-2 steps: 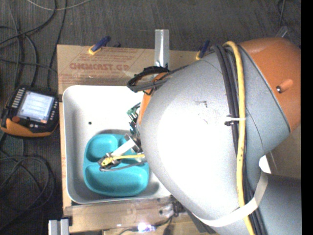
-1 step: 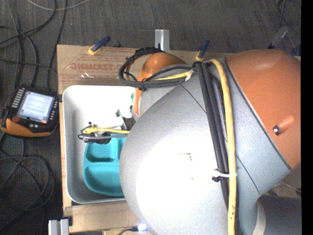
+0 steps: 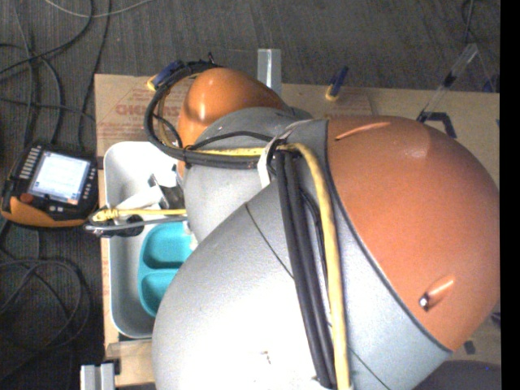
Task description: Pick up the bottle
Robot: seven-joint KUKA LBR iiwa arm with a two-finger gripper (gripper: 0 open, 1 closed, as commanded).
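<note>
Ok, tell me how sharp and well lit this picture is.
Camera view: the arm looms very close to the lens and looks soft and slightly blurred; the bin and teal tray beyond it are crisper; lighting is even, with a mild sheen on the orange cover and dim floor.

Bottle: likely the turquoise item, though too much is hidden to be sure
Look: smooth, matte turquoise, with a darker crease across it that splits it into two rounded parts
Pose: lying low, not upright; right side covered
Place: about 8 o'clock from the view's centre, inside the left white bin, toward the bin's 6 o'clock end
</note>
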